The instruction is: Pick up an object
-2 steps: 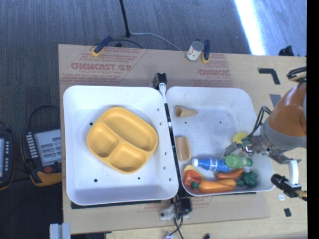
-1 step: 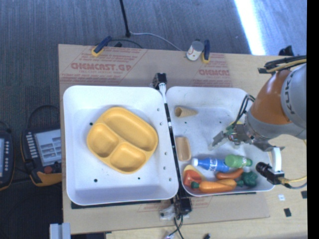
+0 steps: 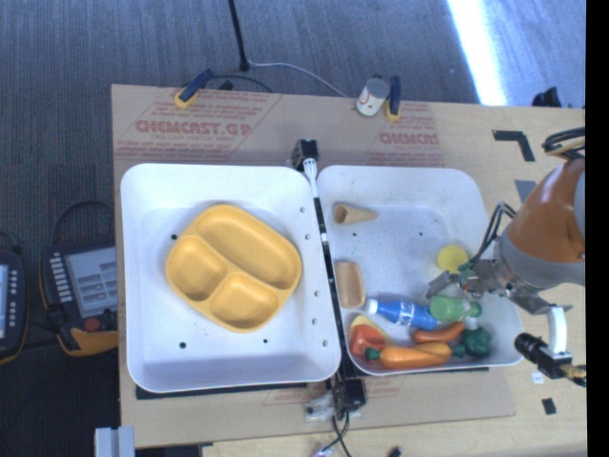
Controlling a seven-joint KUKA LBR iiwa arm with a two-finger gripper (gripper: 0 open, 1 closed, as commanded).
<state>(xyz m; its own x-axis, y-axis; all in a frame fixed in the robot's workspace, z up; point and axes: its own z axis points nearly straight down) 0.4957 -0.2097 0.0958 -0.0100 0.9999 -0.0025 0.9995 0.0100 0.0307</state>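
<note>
Two bins side by side on the desk (image 3: 124, 122), divided tray (image 3: 233, 266) in the left bin (image 3: 152, 350), toys clustered at the right bin's (image 3: 409, 184) near-right corner (perhaps overlapping), tool (image 3: 463, 280) above them.

The gripper (image 3: 460, 284) hangs low in the right bin (image 3: 400, 184), a green toy (image 3: 449, 307) just under its fingertips, a yellow ball (image 3: 452, 256) just above, a blue bottle (image 3: 400, 311) left.
</note>
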